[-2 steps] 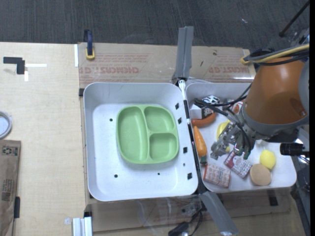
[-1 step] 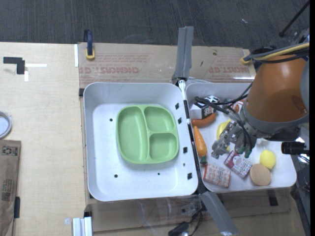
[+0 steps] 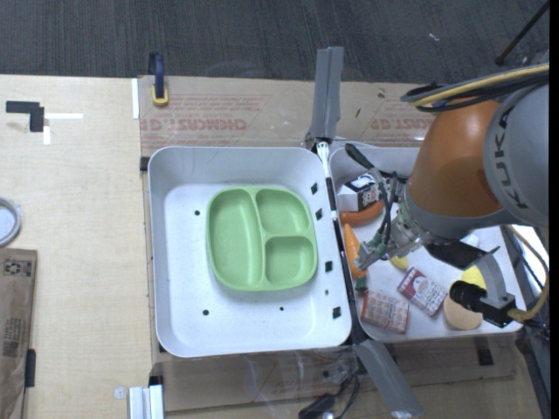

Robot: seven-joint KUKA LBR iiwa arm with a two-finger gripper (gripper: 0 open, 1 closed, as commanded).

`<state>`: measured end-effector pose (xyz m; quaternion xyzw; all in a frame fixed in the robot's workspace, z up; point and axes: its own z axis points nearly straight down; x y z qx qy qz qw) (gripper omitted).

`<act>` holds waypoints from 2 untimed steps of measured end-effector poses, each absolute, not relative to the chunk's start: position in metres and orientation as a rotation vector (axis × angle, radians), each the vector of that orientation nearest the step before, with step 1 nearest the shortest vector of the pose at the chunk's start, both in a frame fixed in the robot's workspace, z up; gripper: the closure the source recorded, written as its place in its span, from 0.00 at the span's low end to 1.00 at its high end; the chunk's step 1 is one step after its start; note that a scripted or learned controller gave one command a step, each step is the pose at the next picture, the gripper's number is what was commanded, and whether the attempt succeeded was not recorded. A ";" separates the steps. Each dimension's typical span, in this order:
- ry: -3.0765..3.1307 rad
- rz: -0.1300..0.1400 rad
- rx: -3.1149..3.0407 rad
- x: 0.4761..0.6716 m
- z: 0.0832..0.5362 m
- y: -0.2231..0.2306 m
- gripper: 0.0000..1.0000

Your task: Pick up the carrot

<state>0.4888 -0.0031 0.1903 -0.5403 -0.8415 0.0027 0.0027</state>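
Note:
The carrot (image 3: 351,244) is a slim orange piece lying along the left wall of the right bin (image 3: 374,332), pointing toward the front. My gripper (image 3: 376,250) hangs low over the bin, just to the right of the carrot and close against it, under the arm's orange band (image 3: 454,168). The wrist hides most of the gripper, and I cannot tell whether it touches the carrot.
The left bin (image 3: 175,260) holds a green divided plate (image 3: 260,237). In the right bin lie a small white and black box (image 3: 360,184), an orange and red item (image 3: 367,202), two red printed packets (image 3: 422,291) (image 3: 384,311), a yellow piece (image 3: 474,277) and a tan round thing (image 3: 461,315).

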 end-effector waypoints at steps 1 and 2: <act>-3.046 0.002 -0.753 0.479 0.201 0.027 1.00; -3.005 0.004 -0.905 0.583 0.188 0.037 1.00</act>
